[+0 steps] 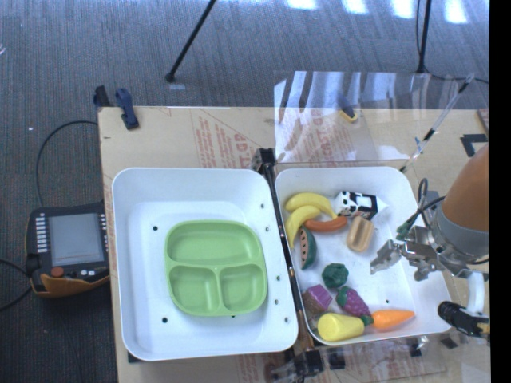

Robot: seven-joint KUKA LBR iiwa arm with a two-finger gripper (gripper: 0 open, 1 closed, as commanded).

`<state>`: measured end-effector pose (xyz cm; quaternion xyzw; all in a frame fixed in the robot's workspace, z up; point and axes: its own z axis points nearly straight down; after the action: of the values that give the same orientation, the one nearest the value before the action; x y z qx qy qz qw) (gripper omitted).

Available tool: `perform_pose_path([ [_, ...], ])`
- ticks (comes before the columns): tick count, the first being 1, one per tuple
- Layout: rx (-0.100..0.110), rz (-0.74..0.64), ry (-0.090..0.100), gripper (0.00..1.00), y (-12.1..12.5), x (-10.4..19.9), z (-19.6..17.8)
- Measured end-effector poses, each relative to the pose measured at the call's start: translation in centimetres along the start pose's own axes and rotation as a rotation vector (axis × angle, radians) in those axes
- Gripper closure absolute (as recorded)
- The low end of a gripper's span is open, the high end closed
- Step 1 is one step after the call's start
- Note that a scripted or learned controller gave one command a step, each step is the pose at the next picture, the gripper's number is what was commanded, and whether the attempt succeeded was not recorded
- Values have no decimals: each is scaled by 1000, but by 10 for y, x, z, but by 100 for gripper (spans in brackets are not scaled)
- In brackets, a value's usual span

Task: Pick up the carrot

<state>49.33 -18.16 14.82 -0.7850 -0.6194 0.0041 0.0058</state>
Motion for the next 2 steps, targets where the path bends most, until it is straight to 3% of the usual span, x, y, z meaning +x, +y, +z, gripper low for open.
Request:
perform_pose_path([
  [1, -7, -362, 1, 0, -13, -25, 63],
  [2, -10, -710, -1, 0, -9, -32, 62],
])
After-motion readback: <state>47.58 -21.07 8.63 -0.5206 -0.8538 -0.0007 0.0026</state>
